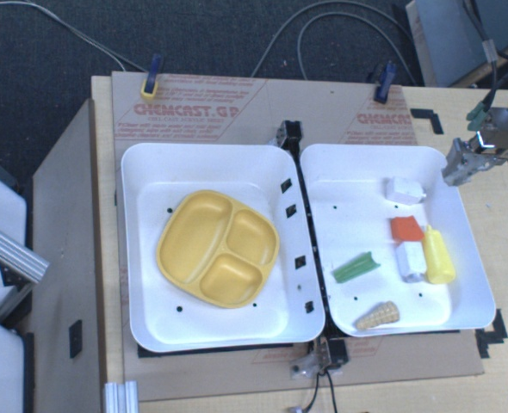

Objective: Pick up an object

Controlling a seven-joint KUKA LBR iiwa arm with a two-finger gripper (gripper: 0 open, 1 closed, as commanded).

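tool [462, 163] at right bin's [349, 166] far right rim, grip state: cannot tell | nearest pickable: white block [404, 190] just left of it, inside bin | orange block [406, 228], yellow bottle [438, 256] beyond (clustered, awkward) | pick not begun

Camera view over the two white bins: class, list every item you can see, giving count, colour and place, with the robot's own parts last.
Shallow white plastic bins: two, white, side by side on the bench.
Divided plastic plate: one, yellow, left bin.
White block: one, right bin, far side.
Orange block: one, right bin.
Yellow bottle-shaped toy: one, right bin, beside a second white block.
Green strip: one, right bin, middle.
Tan cone: one, right bin, near edge.
Clamps: two, blue, far board edge.
Gripper: one, grey, over right bin's far right corner.
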